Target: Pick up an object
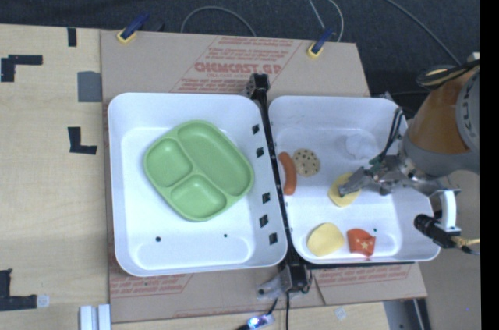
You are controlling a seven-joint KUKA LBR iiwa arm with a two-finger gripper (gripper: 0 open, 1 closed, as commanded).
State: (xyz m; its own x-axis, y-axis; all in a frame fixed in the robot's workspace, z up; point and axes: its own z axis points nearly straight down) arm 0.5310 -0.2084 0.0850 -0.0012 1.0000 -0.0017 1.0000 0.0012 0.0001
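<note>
Along the front edge of the right bin [390, 106] lie two pieces of toy food side by side: a pale yellow rounded piece [326, 239] near the bin's front left corner, and a red piece [361, 241] just to its right, the two almost touching. Further back, about the middle of the same bin, the gripper [352, 184] reaches in from the right edge, its dark fingers pointing toward the bin's left wall and lying over a flat yellow piece [341, 196]. The gripper's tip sits right on that yellow piece's upper edge, so the two overlap, but the view is too small and blurred to tell whether the fingers stand apart or together, or whether the piece is between them. To the left, against the divider between the bins, an orange sausage-shaped piece [288, 172] lies lengthwise along the wall, with a round brown cookie [306, 161] with dark specks just beside it on the right. The grey arm [444, 133], with its orange band, rises over the right bin's right edge. In the left bin [129, 114], a green divided plate [198, 169] with three compartments rests at a tilt near the middle.
</note>
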